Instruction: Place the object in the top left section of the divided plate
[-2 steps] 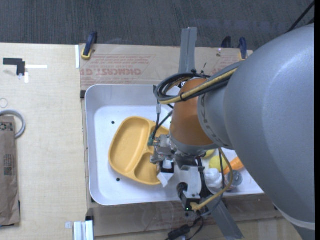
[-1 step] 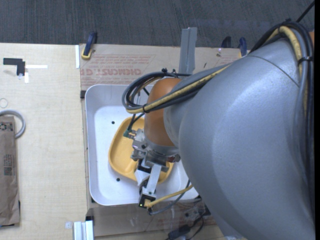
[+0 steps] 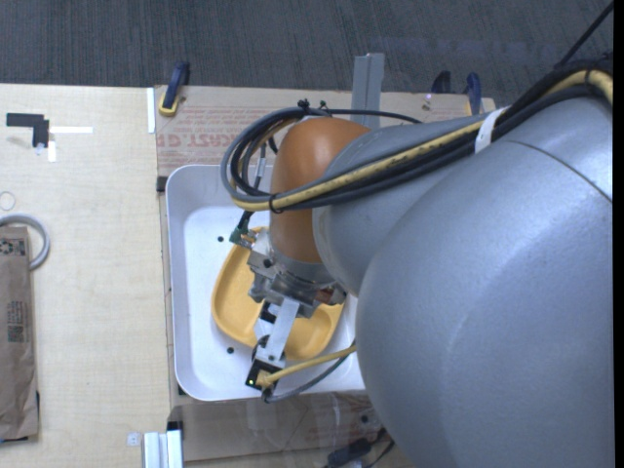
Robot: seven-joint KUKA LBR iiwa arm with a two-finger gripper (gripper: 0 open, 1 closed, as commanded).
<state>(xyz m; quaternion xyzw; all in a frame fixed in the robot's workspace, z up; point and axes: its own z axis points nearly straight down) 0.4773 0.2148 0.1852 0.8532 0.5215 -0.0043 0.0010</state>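
One yellow divided plate (image 3: 229,300) in a white bin (image 3: 190,261), gripper (image 3: 283,286) low over it, its grip and the object's whereabouts beyond telling; placing seemingly in hand, next needing alignment over the top-left section.

divided plate (image 3: 232,305) | yellow, shallow | lying in the white bin (image 3: 195,261), near its middle | right part hidden
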